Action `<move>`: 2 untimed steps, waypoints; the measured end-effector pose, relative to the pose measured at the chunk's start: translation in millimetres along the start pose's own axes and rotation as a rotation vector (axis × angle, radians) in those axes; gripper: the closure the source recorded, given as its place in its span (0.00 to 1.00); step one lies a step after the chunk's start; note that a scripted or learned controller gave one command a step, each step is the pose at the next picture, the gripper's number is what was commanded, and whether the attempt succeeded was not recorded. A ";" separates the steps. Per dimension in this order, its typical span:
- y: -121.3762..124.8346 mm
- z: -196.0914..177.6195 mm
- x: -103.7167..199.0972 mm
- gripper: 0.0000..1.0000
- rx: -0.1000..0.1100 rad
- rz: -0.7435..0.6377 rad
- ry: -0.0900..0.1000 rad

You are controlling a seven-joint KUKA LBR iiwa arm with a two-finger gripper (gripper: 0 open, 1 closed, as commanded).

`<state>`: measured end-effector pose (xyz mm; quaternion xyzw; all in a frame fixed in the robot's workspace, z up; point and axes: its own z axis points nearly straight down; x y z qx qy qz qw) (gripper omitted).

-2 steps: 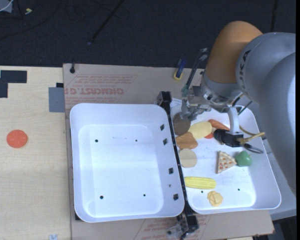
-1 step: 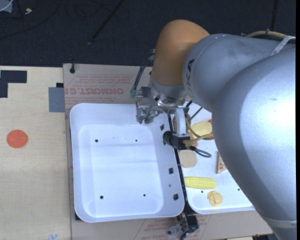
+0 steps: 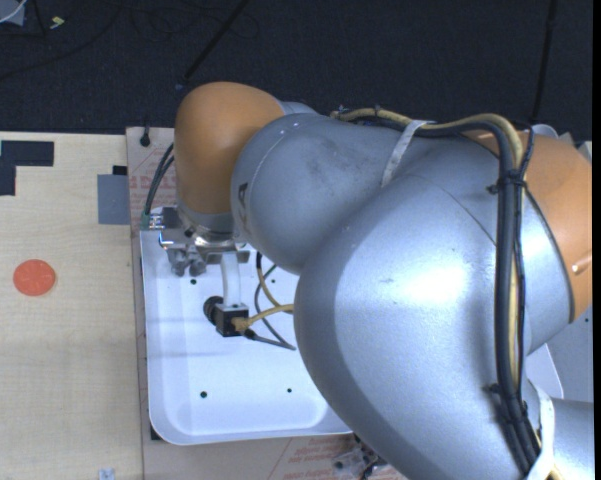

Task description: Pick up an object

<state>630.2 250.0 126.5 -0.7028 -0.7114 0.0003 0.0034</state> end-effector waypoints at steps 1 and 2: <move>-37.4 -180.0 -4.0 1.00 -0.018 0.009 0.003; -65.6 -315.8 -4.3 1.00 -0.016 0.010 0.002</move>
